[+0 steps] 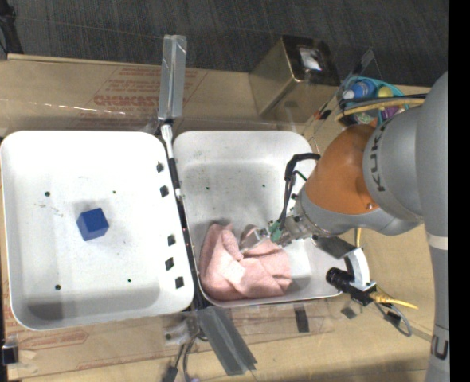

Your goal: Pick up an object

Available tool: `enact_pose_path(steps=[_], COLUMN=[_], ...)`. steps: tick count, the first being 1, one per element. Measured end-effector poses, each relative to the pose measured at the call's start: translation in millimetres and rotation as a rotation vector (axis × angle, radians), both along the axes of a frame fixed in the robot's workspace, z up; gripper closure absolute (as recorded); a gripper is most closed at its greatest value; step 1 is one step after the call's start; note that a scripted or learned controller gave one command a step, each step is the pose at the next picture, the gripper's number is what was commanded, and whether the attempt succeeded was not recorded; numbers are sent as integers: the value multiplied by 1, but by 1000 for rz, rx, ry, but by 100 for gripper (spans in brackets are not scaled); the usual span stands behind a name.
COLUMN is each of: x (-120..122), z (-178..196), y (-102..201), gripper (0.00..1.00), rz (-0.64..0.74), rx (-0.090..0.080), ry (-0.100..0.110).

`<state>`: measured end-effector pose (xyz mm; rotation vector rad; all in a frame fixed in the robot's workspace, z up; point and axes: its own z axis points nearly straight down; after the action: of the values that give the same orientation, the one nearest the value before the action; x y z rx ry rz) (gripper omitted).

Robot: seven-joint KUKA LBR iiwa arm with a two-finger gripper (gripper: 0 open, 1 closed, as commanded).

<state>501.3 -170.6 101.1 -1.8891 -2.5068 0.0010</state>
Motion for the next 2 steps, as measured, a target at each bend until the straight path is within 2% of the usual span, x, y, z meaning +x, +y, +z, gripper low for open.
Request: enact_pose_path(steps=[1,2], x=[1,1], z=[10,10], y=[0,0], gripper=[100,0], rz=[4,4], rx=[0,0], ry=[1,1])
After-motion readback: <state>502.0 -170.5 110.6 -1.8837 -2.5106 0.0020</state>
